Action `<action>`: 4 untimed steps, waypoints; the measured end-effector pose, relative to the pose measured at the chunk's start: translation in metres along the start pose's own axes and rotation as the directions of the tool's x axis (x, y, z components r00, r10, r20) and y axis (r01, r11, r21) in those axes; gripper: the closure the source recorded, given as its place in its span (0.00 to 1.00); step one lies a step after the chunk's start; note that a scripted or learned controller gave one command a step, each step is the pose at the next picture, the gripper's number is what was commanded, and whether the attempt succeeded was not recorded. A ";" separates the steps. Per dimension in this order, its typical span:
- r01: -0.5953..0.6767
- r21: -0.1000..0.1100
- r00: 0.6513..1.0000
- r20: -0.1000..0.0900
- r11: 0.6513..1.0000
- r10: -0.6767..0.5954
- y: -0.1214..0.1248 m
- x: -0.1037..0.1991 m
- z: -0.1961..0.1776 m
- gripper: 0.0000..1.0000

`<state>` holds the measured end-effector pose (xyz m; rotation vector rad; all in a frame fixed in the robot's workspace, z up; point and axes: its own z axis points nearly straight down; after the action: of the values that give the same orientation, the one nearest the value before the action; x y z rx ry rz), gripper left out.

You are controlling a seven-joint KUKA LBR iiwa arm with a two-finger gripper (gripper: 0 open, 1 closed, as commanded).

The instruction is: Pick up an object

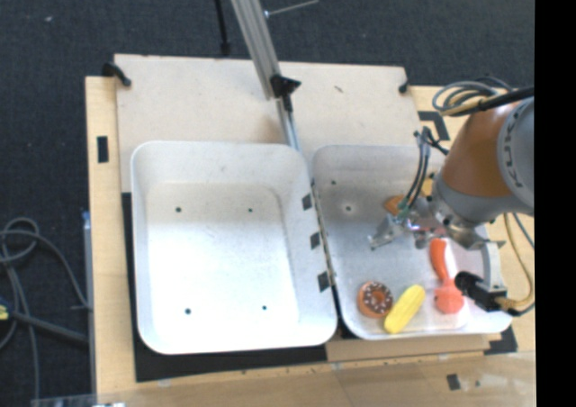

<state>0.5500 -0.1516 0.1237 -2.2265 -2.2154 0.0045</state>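
In the right bin [346, 176] my gripper [385, 235] hangs low near the middle, reaching in from the right under the orange wrist band. A brown round donut-like piece [374, 299] lies near the bin's front edge. A yellow corn cob [404, 308] lies beside it on the right. An orange carrot-shaped piece [443, 276] lies further right, just under the wrist. A small orange object [396, 204] peeks out behind the gripper. Nothing shows between the fingers.
The left bin [220, 243] sits beside the right one, with a raised rim between them. A slanted metal rail [256, 31] rises at the back. Cables [463, 97] loop at the right near the arm.
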 end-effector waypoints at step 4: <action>0.009 -0.010 1.000 0.000 1.000 -0.009 0.007 0.002 -0.098 1.00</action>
<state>0.5574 -0.1499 0.2218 -2.2216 -2.2306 -0.0062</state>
